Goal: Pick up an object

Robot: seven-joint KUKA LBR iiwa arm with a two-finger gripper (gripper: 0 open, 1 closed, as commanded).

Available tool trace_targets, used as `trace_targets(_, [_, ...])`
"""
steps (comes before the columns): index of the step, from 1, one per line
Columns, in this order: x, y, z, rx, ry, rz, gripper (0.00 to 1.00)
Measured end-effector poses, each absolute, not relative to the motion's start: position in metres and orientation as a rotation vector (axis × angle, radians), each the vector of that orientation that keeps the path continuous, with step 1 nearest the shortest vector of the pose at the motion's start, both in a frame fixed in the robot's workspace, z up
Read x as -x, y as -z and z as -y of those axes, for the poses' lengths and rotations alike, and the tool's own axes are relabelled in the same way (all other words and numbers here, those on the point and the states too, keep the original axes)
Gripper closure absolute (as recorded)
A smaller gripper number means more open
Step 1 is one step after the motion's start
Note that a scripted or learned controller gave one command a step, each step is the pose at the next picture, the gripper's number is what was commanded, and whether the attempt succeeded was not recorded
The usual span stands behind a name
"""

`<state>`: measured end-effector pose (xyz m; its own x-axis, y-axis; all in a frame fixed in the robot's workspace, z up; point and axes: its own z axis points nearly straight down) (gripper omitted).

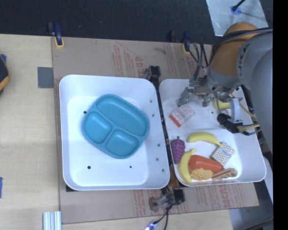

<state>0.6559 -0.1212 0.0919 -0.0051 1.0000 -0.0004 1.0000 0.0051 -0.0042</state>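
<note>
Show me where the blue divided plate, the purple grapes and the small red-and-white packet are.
Blue divided plastic plate [116,125], camera view, on its central ridge.
Purple toy grape bunch [177,149], camera view, middle of the bunch.
Small red-and-white packet [182,115], camera view, middle of its flat face.

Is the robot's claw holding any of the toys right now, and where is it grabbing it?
Nothing is held. The gripper hangs over the upper part of the right bin, fingers spread with nothing between them. The small packet lies just below it, untouched.
</note>
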Motion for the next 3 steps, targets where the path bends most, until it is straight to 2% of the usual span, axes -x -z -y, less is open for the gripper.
trace_targets(1, [-0.642, -0.092, 0.098, 2.213, -0.006, 2.227, 0.0])
trace_targets(2, [-0.656, -0.092, 0.094, 2.215, -0.003, 2.226, 0.0])
trace_targets(3, [-0.656, -0.092, 0.094, 2.215, -0.003, 2.227, 0.0])
